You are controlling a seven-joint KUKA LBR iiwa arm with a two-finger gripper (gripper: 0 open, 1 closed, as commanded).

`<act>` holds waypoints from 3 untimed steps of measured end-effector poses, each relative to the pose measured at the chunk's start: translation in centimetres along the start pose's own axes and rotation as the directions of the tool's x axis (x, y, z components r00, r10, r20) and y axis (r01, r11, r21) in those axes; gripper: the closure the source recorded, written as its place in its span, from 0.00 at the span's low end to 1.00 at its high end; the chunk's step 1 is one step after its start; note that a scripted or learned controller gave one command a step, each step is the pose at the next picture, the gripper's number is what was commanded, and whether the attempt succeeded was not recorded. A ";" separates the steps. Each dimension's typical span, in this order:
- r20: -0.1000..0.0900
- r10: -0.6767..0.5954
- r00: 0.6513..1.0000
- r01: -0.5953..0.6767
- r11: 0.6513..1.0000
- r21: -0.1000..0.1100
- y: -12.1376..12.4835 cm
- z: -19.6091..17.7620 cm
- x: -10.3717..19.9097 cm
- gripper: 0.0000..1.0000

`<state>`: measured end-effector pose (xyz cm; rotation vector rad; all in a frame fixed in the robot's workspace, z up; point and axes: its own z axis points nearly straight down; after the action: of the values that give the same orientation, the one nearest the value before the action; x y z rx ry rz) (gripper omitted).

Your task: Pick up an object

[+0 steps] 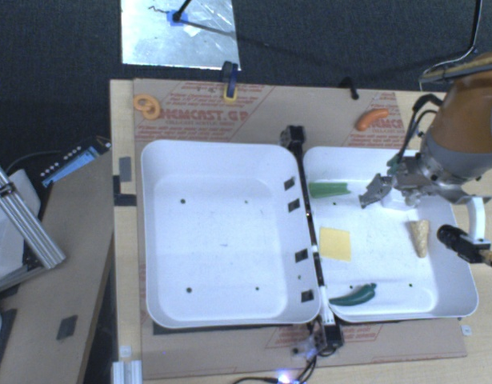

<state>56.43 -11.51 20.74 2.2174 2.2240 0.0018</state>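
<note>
Tool [377, 190] hangs just right of green strip [328, 189]; grip state unclear.

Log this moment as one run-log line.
gripper: over right bin, nothing visibly held | in bin: green strip, yellow square, green pepper, cone

The end effector [377, 191] points left, arm [466, 126] reaching from right.
</note>
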 end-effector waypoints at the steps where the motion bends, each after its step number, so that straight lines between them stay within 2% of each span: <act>1: 0.002 -0.007 1.000 0.007 1.000 -0.021 4.9 -24.3 6.1 0.00; 2: 0.002 -0.007 1.000 0.007 1.000 -0.006 4.8 -24.4 5.8 1.00; 3: 0.000 -0.003 1.000 0.003 1.000 -0.003 3.0 -27.3 8.0 1.00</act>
<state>59.41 -3.53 48.09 2.2123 2.2263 0.0053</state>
